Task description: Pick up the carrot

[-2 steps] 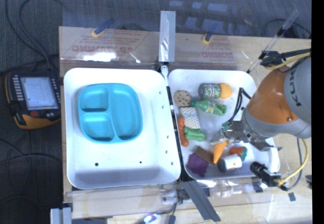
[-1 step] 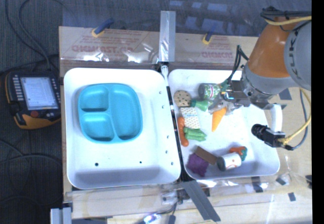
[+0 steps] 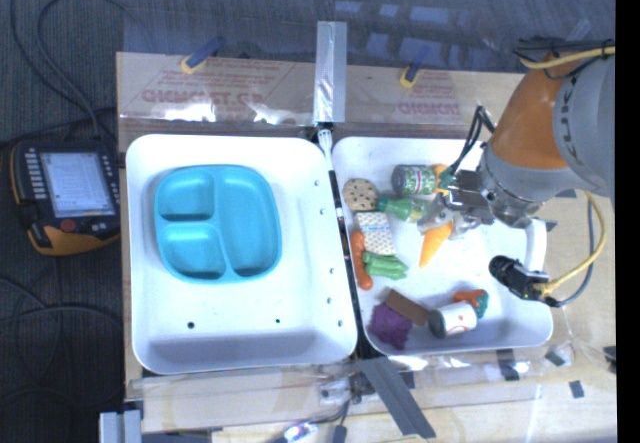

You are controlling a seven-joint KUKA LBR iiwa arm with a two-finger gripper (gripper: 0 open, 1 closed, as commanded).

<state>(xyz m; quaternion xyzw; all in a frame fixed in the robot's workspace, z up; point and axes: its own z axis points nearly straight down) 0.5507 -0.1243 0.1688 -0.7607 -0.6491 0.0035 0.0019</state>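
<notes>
The carrot (image 3: 432, 244), an orange cone with its tip pointing down-left, lies in the middle of the right bin (image 3: 530, 331). My gripper (image 3: 452, 215) is directly over the carrot's thick upper end, at or touching it. The grey wrist with its orange band (image 3: 530, 131) reaches in from the right above the bin's far right side. The wrist hides the point where gripper and carrot meet.
Around the carrot lie a green can (image 3: 415, 179), a round cookie (image 3: 360, 194), a checkered piece (image 3: 373, 226), a green vegetable (image 3: 385, 266), a small orange-red piece (image 3: 360, 259), a purple lump (image 3: 390, 327) and a white-red can (image 3: 455, 319). The left bin holds a blue divided plate (image 3: 215, 221).
</notes>
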